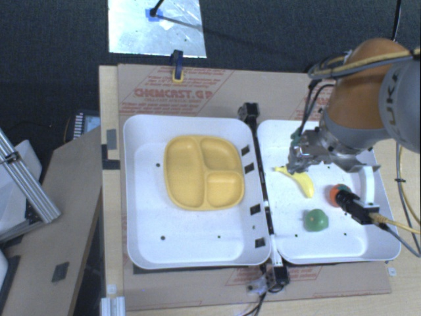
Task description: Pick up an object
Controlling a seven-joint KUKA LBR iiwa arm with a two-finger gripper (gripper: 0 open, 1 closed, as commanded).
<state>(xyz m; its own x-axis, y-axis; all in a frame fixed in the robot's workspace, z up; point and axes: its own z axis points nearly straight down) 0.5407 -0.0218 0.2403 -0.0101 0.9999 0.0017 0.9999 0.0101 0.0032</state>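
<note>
On the bench (pixel 217 87), two shallow white bins side by side, split by a black divider strip (pixel 258 170). Left bin (pixel 141 229): one yellow plate (pixel 202 172) with three compartments, lying flat near the middle. Right bin (pixel 342 242): a banana, a green ball and a small orange item. Grey arm with orange band (pixel 365 94) reaching in from the right, over the upper part of the right bin. Gripper (pixel 299 166) pointed down, directly above the stem end of the banana (pixel 299 181), close to it or touching; contact not clear. Finger state: cannot tell, tips too small and dark to read. Banana lying flat near the middle of the right bin, slanted toward the lower right. Green ball (pixel 316 220) just below the banana, apart from it. Orange item (pixel 340 194) right of the banana, beside a black part (pixel 358 210).
</note>
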